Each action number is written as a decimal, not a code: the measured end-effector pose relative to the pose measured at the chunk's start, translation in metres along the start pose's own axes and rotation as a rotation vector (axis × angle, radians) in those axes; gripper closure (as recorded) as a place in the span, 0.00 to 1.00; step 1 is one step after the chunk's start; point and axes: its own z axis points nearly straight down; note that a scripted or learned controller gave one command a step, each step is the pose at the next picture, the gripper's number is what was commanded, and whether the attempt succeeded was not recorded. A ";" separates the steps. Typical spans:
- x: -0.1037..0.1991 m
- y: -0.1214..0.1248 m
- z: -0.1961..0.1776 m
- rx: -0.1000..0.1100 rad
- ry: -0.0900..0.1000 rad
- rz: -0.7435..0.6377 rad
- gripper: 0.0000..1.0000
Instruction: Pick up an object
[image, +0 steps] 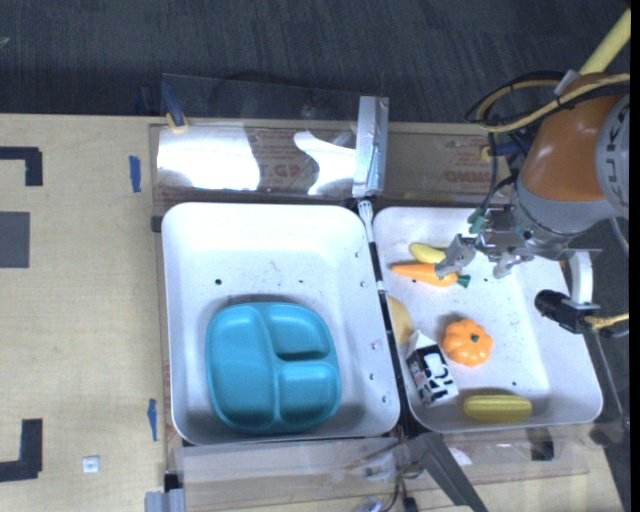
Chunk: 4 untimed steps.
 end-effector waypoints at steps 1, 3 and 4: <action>-0.007 0.062 0.085 -0.018 0.000 -0.139 0.00; -0.021 0.077 0.092 -0.007 0.009 -0.094 0.00; -0.042 0.083 0.092 -0.007 0.007 -0.214 0.00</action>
